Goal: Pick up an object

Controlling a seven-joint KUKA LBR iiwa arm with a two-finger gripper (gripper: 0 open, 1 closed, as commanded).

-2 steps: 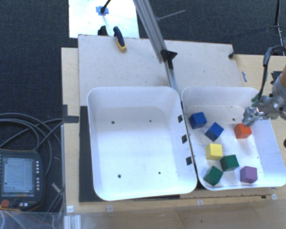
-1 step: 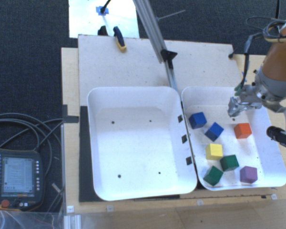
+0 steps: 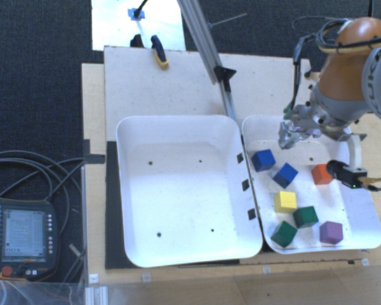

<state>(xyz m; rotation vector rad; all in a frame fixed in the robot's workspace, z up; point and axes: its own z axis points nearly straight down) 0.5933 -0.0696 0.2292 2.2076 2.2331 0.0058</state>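
Purple block [image 3: 331, 232], faceted, beside green block [image 3: 305, 216]

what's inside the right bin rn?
Right bin holds seven blocks: two blue, orange, yellow, two green, purple. The gripper and arm cover the bin's far corner.

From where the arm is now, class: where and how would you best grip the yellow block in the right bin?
Come straight down on the yellow block and close on its left and right faces. It lies flat with its top showing. A green block crowds its lower right corner, so probably keep the fingers toward the upper half. The gripper sits above the bin's far end.
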